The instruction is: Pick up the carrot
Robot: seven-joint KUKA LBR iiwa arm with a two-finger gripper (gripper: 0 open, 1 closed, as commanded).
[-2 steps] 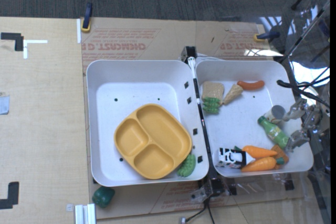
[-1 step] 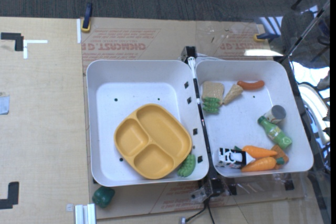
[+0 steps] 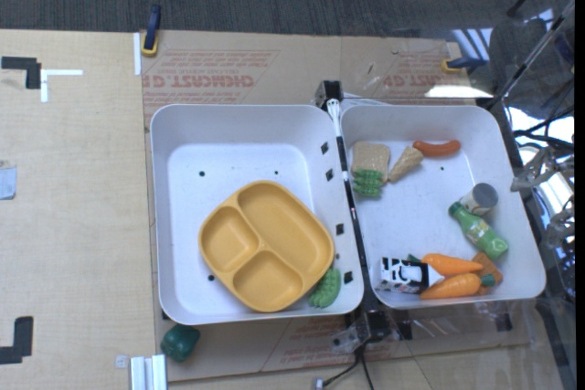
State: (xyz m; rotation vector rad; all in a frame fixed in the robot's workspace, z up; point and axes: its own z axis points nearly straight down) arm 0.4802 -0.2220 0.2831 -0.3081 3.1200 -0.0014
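Note:
Two orange carrots lie at the front edge of the right bin (image 3: pixel 512 162). One carrot (image 3: pixel 452 265) rests just above the other carrot (image 3: pixel 451 287), both pointing left with green tops at the right. A black-and-white carton (image 3: pixel 402 274) lies against their left tips.
The right bin also holds a green bottle (image 3: pixel 481 229), a grey can (image 3: pixel 482 196), a red sausage (image 3: pixel 437 147), a tan wedge (image 3: pixel 405 163), a bread slice (image 3: pixel 370 158) and green peas (image 3: pixel 367 184). In the left bin (image 3: pixel 174 196) a yellow divided plate (image 3: pixel 265 244) lies beside a green vegetable (image 3: pixel 325 288). A green pepper (image 3: pixel 180 342) lies outside.

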